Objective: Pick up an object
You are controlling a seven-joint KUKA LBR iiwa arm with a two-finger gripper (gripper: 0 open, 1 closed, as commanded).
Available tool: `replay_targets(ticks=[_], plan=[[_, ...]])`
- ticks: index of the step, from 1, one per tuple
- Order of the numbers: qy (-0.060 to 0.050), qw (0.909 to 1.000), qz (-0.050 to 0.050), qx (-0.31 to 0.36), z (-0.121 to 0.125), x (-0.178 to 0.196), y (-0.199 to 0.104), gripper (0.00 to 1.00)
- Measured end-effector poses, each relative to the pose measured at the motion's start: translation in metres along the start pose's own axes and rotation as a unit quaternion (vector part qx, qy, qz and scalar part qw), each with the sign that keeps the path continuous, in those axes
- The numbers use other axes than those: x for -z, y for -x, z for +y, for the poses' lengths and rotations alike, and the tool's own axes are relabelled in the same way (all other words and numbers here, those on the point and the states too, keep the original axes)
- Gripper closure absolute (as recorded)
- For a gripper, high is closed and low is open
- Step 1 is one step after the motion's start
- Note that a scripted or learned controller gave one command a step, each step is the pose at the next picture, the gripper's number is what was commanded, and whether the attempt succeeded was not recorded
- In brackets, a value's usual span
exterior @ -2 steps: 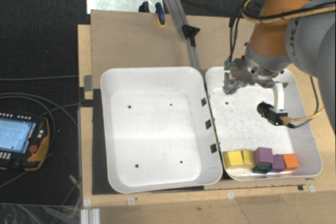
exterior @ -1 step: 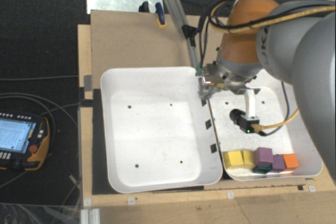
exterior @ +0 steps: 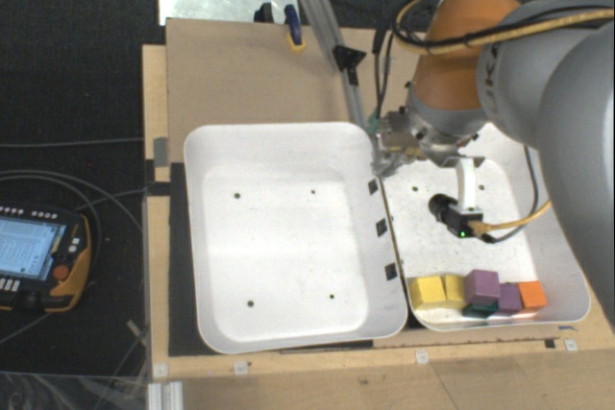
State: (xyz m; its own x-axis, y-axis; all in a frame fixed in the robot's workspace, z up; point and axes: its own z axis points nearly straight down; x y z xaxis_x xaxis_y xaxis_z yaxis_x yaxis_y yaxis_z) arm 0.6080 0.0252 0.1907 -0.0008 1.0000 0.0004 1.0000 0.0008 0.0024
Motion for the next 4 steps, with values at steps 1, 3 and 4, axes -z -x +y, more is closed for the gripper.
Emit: replay_targets(ticks=[1, 3, 4], plan=[[-0.001, 1.0, -0.001, -0.002, -0.009, 0.0, 0.045, 1.0], [-0.001, 1.0, -0.001, -0.002, 0.019, 0.0, 0.035, 1.0], [-0.002, 1.0, 0.0, -0.001, -0.011, 0.0, 0.038, 1.0]])
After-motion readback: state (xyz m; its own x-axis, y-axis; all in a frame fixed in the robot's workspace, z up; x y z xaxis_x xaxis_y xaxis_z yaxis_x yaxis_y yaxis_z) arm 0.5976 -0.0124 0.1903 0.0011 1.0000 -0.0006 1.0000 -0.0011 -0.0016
